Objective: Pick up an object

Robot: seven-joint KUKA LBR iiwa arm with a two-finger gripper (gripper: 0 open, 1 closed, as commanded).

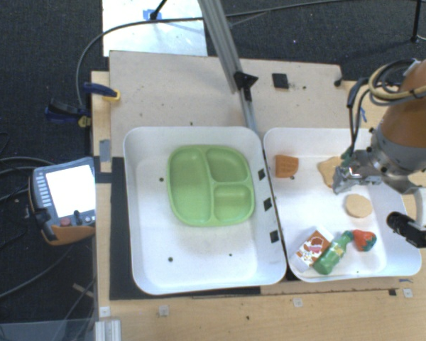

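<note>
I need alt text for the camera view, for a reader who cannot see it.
The gripper hangs over the right bin, among a round cookie, an orange block, a green bottle and a strawberry. The left bin holds a green divided plate.

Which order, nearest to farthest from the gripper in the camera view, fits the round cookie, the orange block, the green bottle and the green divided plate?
Measured from the gripper:
1. Round cookie, just below it in the right bin.
2. Orange block, at that bin's left side.
3. Green bottle, near the bin's front edge; close to the block's distance.
4. Green divided plate, in the left bin.
</note>
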